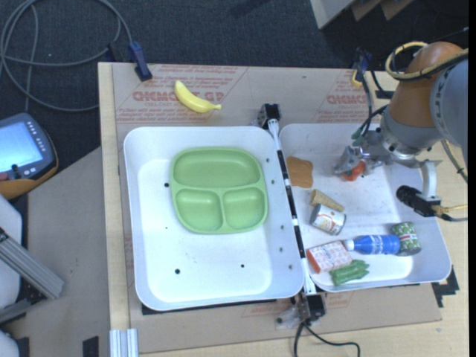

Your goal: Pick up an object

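Nearest us lay a green pod (348, 274) and a bottle (376, 245) in the right bin (439, 262), while our gripper (352, 163) hung at the far side, fingers seemingly narrow on a small red object (355, 171), bread (300, 172) just left.

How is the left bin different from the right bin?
The left bin holds one thing, a green divided plate; the right bin holds many small items, among them a blue bottle and a can. The arm's tool is over the right bin, not the left bin. Both are shallow and white.
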Robot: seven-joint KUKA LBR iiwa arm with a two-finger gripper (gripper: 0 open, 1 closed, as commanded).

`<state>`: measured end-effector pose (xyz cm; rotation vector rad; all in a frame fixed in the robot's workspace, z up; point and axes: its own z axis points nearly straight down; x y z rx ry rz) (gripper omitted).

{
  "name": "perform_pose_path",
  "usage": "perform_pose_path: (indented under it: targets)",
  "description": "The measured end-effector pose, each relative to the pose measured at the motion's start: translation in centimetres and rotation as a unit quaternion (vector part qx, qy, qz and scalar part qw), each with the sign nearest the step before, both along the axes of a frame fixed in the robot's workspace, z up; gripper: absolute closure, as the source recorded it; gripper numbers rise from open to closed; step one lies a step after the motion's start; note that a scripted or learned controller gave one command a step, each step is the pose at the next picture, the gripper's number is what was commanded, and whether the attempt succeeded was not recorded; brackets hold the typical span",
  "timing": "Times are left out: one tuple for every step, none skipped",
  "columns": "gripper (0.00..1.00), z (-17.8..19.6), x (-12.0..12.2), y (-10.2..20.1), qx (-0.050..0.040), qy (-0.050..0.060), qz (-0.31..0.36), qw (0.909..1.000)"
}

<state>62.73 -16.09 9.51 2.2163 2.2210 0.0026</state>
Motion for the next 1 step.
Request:
perform_pose_path:
  targets:
    - [1.0,9.05,-1.49,8.26,0.001,0.001,0.0,1.0]
